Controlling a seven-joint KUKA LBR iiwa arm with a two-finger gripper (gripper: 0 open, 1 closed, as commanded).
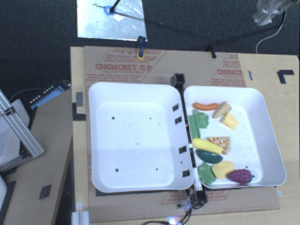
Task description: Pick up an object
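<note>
The orange sausage [205, 106] lies lengthwise left to right at the back of the right bin [268, 121]; the gripper [269, 7] hangs well apart, at the upper right above the dark floor (whether open or clenched cannot be told); corn [206, 145], cheese wedge [229, 121], grapes [239, 175] and leafy greens [198, 121] share that bin; the left bin [136, 135] adjoins it on the worktop [187, 62].
</note>
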